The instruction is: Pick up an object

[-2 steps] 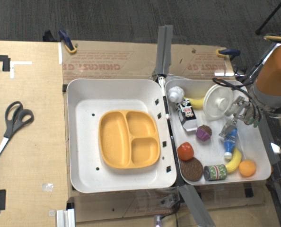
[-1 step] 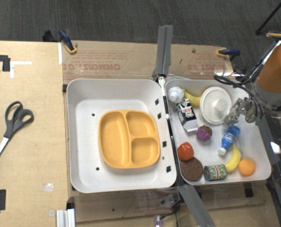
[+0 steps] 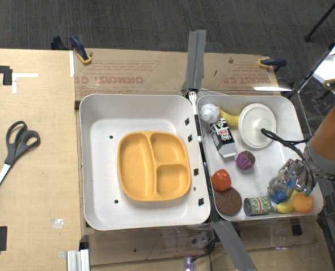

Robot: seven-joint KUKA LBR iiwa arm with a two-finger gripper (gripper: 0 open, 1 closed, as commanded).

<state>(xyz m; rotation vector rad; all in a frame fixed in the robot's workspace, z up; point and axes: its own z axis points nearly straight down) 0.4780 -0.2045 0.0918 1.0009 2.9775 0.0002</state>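
My gripper (image 3: 290, 178) hangs low over the front right corner of the right bin (image 3: 296, 107), with the arm's orange band (image 3: 330, 135) at the view's right side. Just below it lie a small blue object (image 3: 279, 195), a yellow lemon-like piece (image 3: 285, 207) and an orange (image 3: 303, 202). Whether the gripper touches any of them is unclear. A green can (image 3: 258, 205) lies on its side to the left of these. Further left sit a brown disc (image 3: 228, 201), a red tomato (image 3: 221, 179) and a purple object (image 3: 245, 160).
At the back of the right bin are a white bowl (image 3: 257, 125), a banana (image 3: 230, 117), a white ball (image 3: 208, 113) and a black-and-white box (image 3: 223, 137). The left bin (image 3: 97, 151) holds a yellow divided plate (image 3: 154, 165). Scissors (image 3: 12, 148) lie on the bench at left.
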